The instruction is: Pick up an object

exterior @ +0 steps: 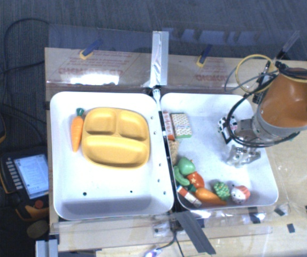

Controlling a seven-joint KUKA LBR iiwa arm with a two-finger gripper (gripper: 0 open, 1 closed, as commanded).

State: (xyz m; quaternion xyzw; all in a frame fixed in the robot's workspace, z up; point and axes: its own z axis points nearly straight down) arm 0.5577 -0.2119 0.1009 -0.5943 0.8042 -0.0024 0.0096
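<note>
Hovering at the frame's right, the gripper hangs over the right bin; its claw state is unclear.

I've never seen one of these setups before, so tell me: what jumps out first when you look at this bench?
Probably the yellow divided tray in the left bin, with a toy carrot lying beside it. Next, the arm's orange band above the right bin, its gripper hanging over bare white floor, and the colourful toy foods heaped along that bin's near edge.
</note>
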